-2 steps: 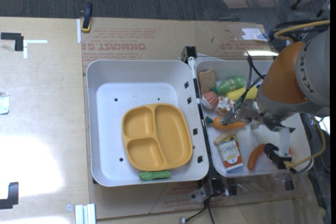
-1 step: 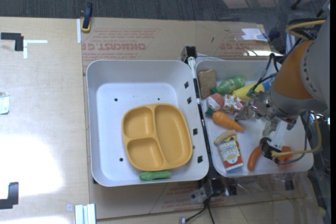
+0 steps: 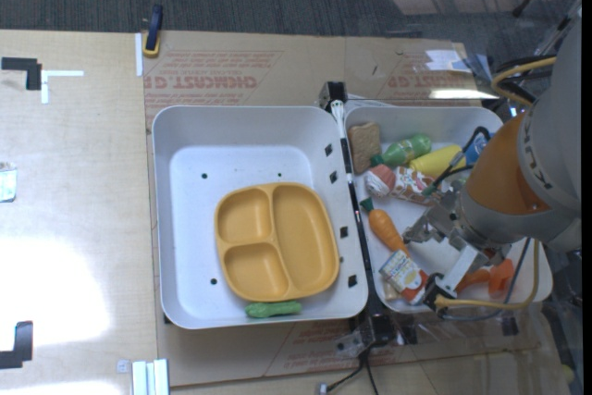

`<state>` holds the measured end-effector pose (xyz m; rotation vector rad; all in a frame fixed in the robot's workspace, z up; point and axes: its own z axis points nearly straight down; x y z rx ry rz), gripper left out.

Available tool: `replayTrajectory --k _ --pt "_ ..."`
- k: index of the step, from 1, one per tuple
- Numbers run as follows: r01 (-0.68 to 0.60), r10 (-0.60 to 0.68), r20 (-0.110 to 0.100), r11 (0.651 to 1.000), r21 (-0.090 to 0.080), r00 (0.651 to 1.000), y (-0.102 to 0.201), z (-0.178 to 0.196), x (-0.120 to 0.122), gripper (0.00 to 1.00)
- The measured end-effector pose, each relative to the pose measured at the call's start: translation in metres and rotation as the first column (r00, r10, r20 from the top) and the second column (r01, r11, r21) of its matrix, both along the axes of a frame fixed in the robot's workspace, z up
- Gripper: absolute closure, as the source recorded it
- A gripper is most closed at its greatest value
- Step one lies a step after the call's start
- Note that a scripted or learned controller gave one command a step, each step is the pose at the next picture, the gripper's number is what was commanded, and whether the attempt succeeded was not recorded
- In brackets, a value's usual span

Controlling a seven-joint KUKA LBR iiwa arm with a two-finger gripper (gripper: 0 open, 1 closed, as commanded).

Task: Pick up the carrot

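Observation:
The carrot (image 3: 387, 231) is a small orange root with a green stub. It lies at a slant in the right bin (image 3: 481, 117), close to that bin's left wall. My gripper (image 3: 433, 232) hangs low over the right bin, just right of the carrot, under the orange band of the arm (image 3: 504, 176). I see nothing held in it, and the wrist hides part of it.
Around the carrot lie a red-and-white packet (image 3: 402, 183), a small printed box (image 3: 400, 271), a bread slice (image 3: 365, 143), a green item (image 3: 408, 148), a yellow item (image 3: 439, 160) and an orange toy (image 3: 490, 277). The left bin (image 3: 185, 143) bears a yellow divided plate (image 3: 276, 240) and a green pod (image 3: 274, 310).

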<state>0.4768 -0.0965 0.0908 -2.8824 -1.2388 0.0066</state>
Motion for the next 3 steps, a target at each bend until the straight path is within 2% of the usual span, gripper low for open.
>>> replayTrajectory --k 1,2,3 --pt "0.000 0.000 -0.001 1.000 0.001 1.000 -0.001 0.008 0.001 1.00" --pt "0.000 0.000 -0.001 1.000 0.001 1.000 -0.001 0.008 0.001 0.00" --pt "0.202 -0.202 0.001 0.979 -0.004 0.979 0.008 0.100 0.077 0.00"
